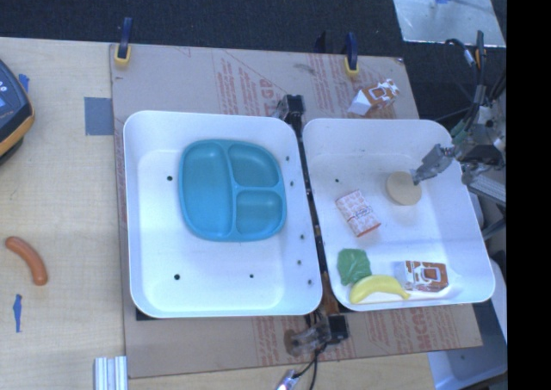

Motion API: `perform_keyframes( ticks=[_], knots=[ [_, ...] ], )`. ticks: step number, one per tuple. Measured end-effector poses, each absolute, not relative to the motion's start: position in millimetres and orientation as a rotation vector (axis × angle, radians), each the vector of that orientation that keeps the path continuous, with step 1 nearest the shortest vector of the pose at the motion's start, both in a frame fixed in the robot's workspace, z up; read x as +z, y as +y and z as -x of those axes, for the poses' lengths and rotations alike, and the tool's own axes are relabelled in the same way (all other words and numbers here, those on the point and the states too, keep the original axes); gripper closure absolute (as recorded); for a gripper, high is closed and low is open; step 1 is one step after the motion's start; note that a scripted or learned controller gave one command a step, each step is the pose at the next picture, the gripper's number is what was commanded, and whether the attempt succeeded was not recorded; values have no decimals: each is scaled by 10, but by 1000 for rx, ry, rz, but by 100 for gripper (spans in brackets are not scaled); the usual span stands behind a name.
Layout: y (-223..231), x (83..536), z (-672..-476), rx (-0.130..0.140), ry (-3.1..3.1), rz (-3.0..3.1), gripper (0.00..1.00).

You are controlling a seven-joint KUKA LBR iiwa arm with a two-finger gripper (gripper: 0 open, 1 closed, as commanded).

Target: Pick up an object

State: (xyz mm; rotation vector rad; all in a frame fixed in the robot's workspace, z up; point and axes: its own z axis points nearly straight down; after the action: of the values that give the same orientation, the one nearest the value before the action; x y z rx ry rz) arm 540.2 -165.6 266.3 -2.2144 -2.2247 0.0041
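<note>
The right bin (448, 207) holds a tan round cookie-like disc (402, 189), a small red-and-white packet (357, 213), a green leafy toy (353, 264), a yellow banana (379, 289) and a brown-and-white carton (425, 277). My gripper (428, 168) reaches in from the right edge, its tip just above and right of the tan disc. Nothing shows between its fingers. The left bin (146, 207) carries a blue divided plate (232, 189).
A small brown-and-white carton (374, 98) lies on the cardboard behind the right bin. A toy sausage (27, 259) rests on the bench at far left. Clamps (123, 42) hold the cardboard's back edge. A dark device (10, 113) sits at the left edge.
</note>
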Motion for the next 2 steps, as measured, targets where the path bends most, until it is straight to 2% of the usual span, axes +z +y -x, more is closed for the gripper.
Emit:
perform_keyframes(
  ticks=[1,2],
  knots=[
    [-1707,1488,-5908,8,-2226,2211,0],
    [-1843,911,-6559,4,-2225,2213,0]
  ],
)
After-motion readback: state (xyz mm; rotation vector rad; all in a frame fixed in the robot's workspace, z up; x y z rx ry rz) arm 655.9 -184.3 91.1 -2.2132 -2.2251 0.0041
